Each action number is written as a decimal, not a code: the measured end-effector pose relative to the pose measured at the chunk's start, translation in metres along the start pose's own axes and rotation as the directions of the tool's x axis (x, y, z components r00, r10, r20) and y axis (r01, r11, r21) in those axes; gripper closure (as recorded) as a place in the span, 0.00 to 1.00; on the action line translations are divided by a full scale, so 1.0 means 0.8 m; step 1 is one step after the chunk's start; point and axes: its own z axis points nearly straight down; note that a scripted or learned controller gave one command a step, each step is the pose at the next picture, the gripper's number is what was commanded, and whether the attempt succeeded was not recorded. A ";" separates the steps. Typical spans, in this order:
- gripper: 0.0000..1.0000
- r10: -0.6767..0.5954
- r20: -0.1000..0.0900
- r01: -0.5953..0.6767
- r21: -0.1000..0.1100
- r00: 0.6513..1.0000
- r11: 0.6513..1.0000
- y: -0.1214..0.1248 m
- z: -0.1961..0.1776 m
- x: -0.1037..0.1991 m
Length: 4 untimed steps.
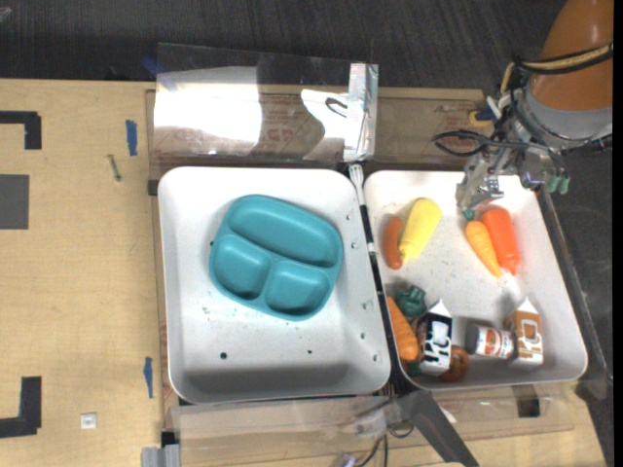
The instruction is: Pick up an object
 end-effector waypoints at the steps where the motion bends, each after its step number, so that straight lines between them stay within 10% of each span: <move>1: 1.00 0.155 -0.005 -0.155 0.002 0.988 0.988 -0.008 -0.061 -0.033; 3: 1.00 0.102 -0.012 -0.102 0.003 0.995 0.995 -0.078 -0.027 0.081; 4: 0.00 0.099 -0.013 -0.099 0.002 0.995 0.995 -0.075 -0.026 0.080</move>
